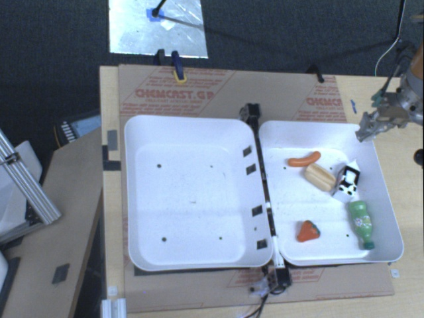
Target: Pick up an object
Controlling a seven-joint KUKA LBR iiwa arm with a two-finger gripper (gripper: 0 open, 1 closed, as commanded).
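Your gripper [368, 130] is hovering at the right edge of the frame, just above the upper right corner of the right bin [278, 138]; you cannot tell its state from this angle. Nothing is sitting in its grasp. Inside that bin you are seeing an orange sausage [304, 159], a tan block [320, 177] touching a black-and-white cow toy [347, 181], a green bottle [361, 222] and a strawberry [307, 231]. Left bin [132, 177] is lying beside it.
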